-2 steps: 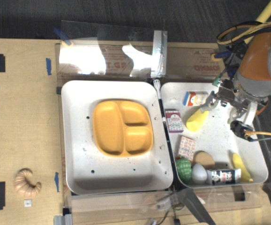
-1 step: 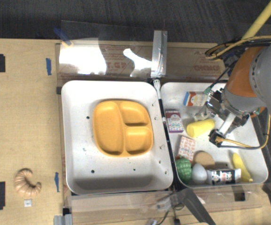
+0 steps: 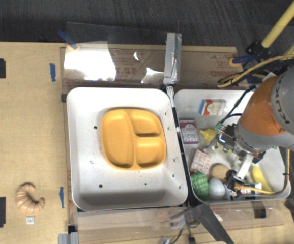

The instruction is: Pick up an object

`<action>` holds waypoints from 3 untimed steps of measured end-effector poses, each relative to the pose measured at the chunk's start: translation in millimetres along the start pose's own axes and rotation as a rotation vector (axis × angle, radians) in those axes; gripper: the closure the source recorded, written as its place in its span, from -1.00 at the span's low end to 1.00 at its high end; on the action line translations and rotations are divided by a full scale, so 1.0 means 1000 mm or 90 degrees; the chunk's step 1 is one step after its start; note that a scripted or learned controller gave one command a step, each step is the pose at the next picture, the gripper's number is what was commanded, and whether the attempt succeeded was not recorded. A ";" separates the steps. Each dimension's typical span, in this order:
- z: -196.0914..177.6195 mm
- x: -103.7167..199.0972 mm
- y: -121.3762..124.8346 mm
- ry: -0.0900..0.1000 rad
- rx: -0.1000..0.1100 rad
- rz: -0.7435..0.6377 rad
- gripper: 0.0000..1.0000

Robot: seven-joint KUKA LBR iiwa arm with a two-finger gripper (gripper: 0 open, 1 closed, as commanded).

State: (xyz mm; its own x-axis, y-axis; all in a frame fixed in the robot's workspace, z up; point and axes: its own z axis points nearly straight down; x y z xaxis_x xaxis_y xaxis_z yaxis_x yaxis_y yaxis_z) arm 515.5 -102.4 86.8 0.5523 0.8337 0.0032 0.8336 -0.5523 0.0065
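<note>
Left bin point(image 3: 81, 136) holds a yellow divided tray point(image 3: 133, 138). Arm point(image 3: 274, 111) enters right bin point(image 3: 284, 187) from 3 o'clock. Gripper point(image 3: 234, 179) sits among clutter: green ball point(image 3: 200, 183), silver ball point(image 3: 216, 188). Jaw state: cannot tell.

The arm point(image 3: 289, 100) is big, round and grey with a wide orange band point(image 3: 261, 116). Its claw point(image 3: 237, 174) looks white and black, maybe with thin wires.

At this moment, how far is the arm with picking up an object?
Done: the gripper has reached low into the right bin, among its small objects. In hand: nothing I can confirm; its fingers are unclear. Left: grasping and lifting an item, perhaps the green ball.
</note>
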 end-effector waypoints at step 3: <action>-0.094 0.103 -0.008 -0.007 0.007 0.361 1.00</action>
State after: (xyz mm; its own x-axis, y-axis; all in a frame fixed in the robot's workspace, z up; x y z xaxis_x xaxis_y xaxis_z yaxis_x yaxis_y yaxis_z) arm 564.7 -12.0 180.8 0.9137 0.4063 -0.0072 0.4063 -0.9137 -0.0035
